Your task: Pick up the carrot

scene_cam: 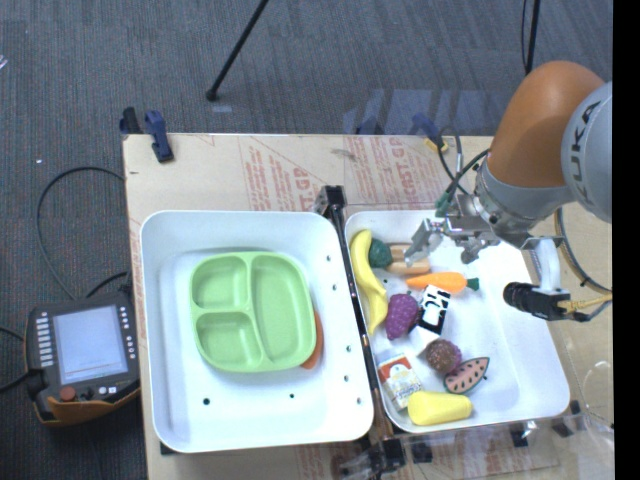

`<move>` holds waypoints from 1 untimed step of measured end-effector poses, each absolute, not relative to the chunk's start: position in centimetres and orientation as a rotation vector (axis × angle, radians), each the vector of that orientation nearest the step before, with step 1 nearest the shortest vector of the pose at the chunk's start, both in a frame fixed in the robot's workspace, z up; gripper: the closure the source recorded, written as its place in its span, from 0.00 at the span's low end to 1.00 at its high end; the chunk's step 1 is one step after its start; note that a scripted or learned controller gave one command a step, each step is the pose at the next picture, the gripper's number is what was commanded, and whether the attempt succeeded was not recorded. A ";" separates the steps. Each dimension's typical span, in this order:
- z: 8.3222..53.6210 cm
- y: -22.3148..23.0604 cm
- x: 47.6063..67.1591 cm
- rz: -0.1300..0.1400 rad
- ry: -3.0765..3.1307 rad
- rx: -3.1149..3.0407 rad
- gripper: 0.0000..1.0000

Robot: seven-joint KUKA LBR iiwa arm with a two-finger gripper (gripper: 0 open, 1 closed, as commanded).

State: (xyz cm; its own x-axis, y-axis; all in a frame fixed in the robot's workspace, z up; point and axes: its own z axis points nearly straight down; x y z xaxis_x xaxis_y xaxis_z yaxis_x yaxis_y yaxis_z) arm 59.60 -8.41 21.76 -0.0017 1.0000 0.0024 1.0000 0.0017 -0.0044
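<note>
The two white bins (pixel 160 268) looked like smooth, slightly shiny plastic, and the green tray (pixel 250 313) in the left one was seen to be smooth, matt plastic. The bench top (pixel 250 168) looked like flat brown cardboard with red print, and the floor (pixel 100 48) like rough grey carpet. The carrot (pixel 440 282) and banana (pixel 366 278) looked like smooth toy plastic, and the arm's orange band (pixel 545 123) was seen to be glossy.

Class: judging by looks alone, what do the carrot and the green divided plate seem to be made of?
Carrot: probably moulded plastic, a toy; flat uniform orange, smooth, with a stubby green end.
Green divided plate: likely plastic; one even pale green, rounded moulded compartments, soft sheen. Neither material is certain from the view.
</note>
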 end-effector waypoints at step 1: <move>10.5 -12.3 60.8 -0.015 -2.303 -2.153 0.00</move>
